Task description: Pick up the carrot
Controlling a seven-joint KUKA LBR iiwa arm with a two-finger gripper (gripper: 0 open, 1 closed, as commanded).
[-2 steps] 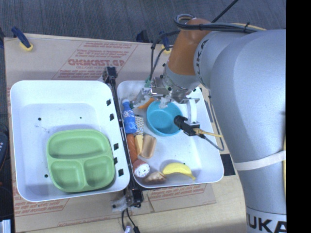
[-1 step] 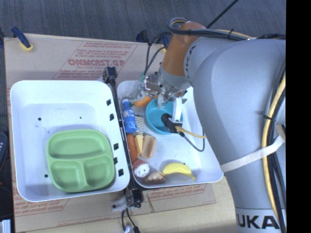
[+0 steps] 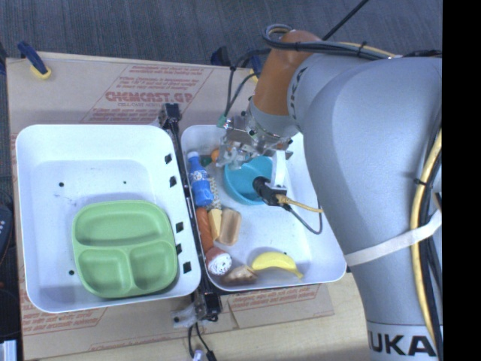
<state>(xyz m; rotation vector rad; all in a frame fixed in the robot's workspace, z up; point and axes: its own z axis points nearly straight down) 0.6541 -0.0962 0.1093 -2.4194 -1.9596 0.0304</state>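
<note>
The carrot (image 3: 204,230) is a long orange piece lying along the left wall of the right bin (image 3: 319,235), just below a blue bottle (image 3: 200,185). My gripper (image 3: 234,155) hangs over the upper part of that bin, at the upper left rim of a blue bowl (image 3: 243,186). It is well above the carrot in the view and apart from it. A small orange item (image 3: 216,156) lies just left of the gripper. The wrist and cables hide the gripper's tips.
A bread roll (image 3: 228,225), a round red-rimmed item (image 3: 219,262), a brown pastry (image 3: 240,275) and a banana (image 3: 276,262) crowd the right bin's lower half. The left bin (image 3: 45,156) holds a green divided plate (image 3: 124,248). The grey arm covers the right side.
</note>
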